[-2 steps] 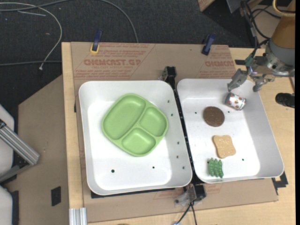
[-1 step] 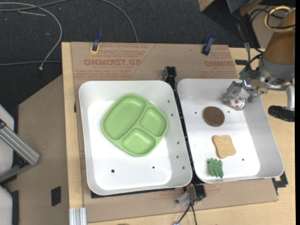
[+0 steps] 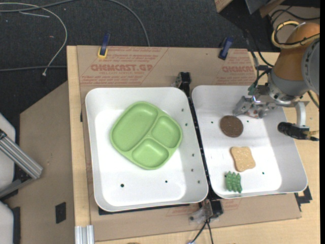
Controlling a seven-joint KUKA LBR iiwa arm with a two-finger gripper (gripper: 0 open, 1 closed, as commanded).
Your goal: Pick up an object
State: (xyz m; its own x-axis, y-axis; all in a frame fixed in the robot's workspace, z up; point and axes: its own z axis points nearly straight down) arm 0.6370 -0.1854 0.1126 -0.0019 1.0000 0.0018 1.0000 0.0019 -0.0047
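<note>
While the gripper (image 3: 252,104), its state impossible to tell, hangs near the bench's far right corner, nothing looks lifted. The round brown patty (image 3: 231,126), tan toast slice (image 3: 243,158) and green leafy piece (image 3: 233,181) lie in the right white bin (image 3: 284,179).

The arm (image 3: 299,60) is showing a rounded grey casing with a broad orange band above the wrist. Black cables are running along its upper side. The tool (image 3: 250,105) is looking like pale metal with small dark fittings, and a black stub is sticking out beside it.

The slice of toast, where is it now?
The slice of toast lies in the right bin, between the brown round patty above it and the green broccoli piece below.
</note>
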